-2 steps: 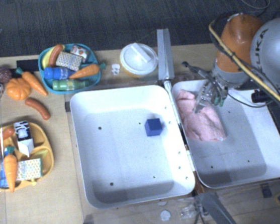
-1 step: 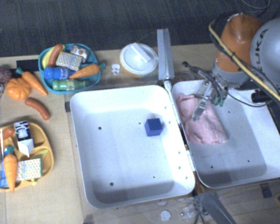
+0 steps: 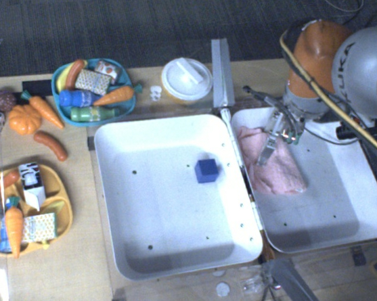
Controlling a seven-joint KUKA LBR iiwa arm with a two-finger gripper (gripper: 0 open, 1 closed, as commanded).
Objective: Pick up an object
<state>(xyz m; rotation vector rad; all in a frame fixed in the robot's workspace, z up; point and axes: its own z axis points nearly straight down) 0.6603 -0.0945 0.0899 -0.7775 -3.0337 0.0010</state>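
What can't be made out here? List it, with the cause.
- Gripper, camera view: its finger state is too small and blurred to read over the pink cloth.
- Pink cloth: the part under the gripper is hidden.
- Blue block: its underside is hidden by the overhead angle.

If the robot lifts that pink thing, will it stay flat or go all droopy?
Probably droopy. The pink cloth lies crumpled with soft folds in the right bin, so it looks limp, not stiff. It likely weighs little and would hang down from the gripper. It shouldn't roll, though it might drag along the bin.
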